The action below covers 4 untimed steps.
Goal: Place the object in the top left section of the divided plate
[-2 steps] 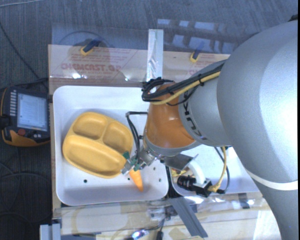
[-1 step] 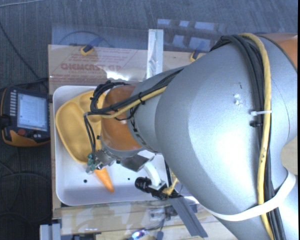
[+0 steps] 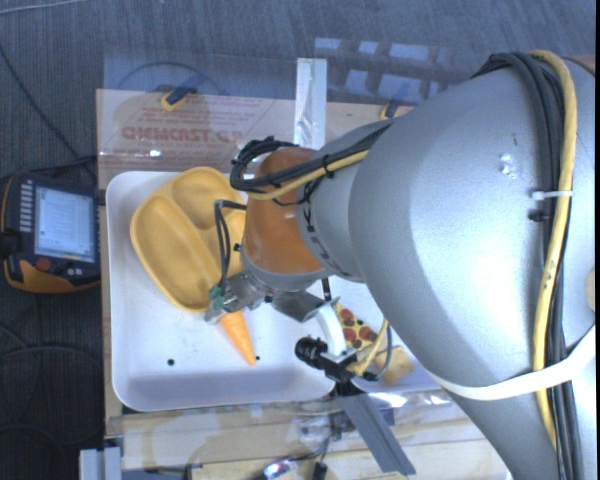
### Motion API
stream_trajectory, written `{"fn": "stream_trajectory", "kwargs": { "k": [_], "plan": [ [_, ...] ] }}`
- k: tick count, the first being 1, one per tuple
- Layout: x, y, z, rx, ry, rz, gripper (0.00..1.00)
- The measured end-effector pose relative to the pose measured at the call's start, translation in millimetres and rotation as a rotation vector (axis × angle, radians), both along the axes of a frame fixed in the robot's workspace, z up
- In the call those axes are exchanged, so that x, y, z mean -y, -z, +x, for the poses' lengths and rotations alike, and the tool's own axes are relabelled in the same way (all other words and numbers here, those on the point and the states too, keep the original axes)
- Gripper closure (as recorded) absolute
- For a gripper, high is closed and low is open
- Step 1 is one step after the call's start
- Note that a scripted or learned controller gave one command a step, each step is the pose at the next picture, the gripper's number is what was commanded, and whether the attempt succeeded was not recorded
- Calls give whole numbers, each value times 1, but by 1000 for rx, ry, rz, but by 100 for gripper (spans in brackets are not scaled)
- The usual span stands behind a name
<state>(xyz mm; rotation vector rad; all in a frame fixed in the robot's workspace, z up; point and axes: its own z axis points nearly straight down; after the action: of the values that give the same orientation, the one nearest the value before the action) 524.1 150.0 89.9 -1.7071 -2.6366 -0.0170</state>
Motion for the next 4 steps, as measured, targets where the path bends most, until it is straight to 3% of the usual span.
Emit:
{"fn": "stream_trajectory", "kwargs": {
  "k": [1,2,3,4],
  "plan": [
    [21,-3,-27,24,-403,-8,100],
    [69,-93,-40,-6,-358,-12,100],
    [48,-93,-41,-7,-363,-10,100],
    [-31,-12,-39,2,-153,-8,100]
  ]
}}
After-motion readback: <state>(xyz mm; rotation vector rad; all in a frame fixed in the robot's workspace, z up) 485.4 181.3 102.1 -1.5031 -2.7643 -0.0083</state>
